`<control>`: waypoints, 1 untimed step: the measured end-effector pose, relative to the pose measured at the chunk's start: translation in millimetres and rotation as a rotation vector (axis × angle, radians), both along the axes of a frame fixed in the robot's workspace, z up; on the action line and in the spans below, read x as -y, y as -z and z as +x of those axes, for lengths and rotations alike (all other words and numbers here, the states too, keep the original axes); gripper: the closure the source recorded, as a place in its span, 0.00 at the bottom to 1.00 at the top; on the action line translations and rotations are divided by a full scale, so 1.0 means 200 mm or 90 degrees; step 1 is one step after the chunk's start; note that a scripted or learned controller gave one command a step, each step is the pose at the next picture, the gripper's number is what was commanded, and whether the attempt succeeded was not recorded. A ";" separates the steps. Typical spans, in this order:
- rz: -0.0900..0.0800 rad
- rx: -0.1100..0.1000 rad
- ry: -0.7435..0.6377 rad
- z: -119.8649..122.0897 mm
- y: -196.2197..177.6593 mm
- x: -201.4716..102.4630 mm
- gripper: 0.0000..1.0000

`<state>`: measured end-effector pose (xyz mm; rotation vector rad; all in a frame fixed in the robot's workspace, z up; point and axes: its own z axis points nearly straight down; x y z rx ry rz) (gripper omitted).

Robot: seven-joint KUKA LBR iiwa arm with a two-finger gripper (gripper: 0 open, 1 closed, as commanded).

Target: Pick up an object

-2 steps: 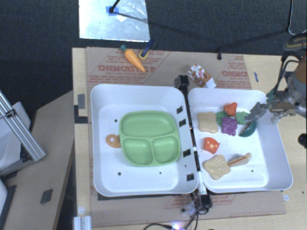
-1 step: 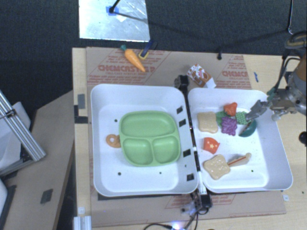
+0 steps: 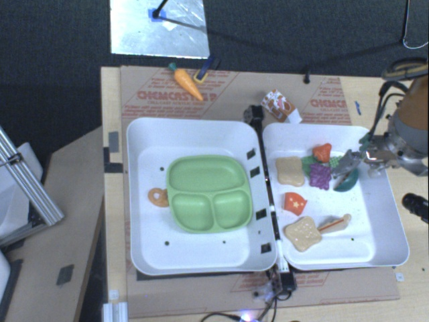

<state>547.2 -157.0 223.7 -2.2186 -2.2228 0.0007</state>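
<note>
Claw low in right bin, over teal piece; grip state unreadable.
Teal piece sits beside purple toy: probably light, stiff, slick plastic. Pinch across its narrow edges.

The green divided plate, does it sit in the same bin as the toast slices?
No, the green divided plate lies in the left bin, while both toast slices lie in the right bin.
</note>
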 end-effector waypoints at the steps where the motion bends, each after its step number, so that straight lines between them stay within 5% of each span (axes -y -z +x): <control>1: 0.000 -0.002 0.000 -0.02 0.31 -0.03 0.00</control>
